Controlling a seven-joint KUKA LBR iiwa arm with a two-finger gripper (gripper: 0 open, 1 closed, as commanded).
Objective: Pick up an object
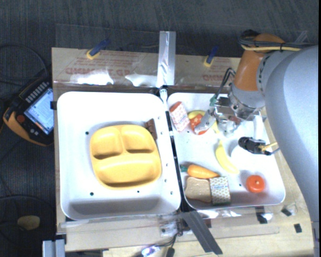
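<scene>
Camera view gives us two smooth white bins. The left bin [64, 143] holds one glossy yellow tray [125, 155] with three hollows. The right bin [267, 165] carries one of each: a boxy red-and-white carton [178, 115], a curved banana [225, 159], a tapered carrot [201, 171], a flat bread slice [197, 189], a speckled block [220, 190] and a round orange ball [255, 183]. The claw [220, 115] hangs near that bin's far edge, just beside a small red piece [201, 125] close to the carton. We cannot tell whether it is wide or narrow.
</scene>
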